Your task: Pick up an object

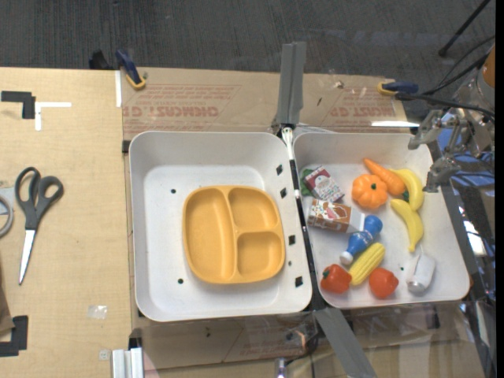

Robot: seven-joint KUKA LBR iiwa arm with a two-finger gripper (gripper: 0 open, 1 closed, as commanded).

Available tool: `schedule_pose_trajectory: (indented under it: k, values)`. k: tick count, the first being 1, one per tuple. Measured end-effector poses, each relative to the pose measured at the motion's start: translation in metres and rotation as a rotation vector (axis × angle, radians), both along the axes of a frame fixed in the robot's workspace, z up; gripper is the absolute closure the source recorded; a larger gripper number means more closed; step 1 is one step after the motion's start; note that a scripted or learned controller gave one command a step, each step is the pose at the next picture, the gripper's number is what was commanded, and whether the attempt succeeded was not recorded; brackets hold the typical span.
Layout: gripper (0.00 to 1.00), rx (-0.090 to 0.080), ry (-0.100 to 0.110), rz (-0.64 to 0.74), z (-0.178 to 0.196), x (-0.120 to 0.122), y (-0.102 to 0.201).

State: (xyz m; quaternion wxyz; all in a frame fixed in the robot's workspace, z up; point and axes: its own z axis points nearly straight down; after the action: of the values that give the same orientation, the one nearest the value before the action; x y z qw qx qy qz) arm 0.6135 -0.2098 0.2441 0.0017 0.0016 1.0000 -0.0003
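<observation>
Camera view: I see the pincer (438, 157) parked at the right white plastic bin (449, 215) rim w/ toys clustered inside; can't tell its opening, nothing visibly held.

Right bin (453, 235) contents: carrot (383, 176), pumpkin (369, 191), two bananas (412, 207), two snack packets (325, 199), blue bottle (361, 238), corn cob (367, 263), two red vegetables (359, 280), white object (421, 273), all lying flat.
</observation>
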Motion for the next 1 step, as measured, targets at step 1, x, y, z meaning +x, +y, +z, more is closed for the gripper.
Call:
schedule_pose_trajectory:
  k: [1]
  values:
    - [0.00,0.000,0.000,-0.090,-0.1333,-0.0274,-0.0085]
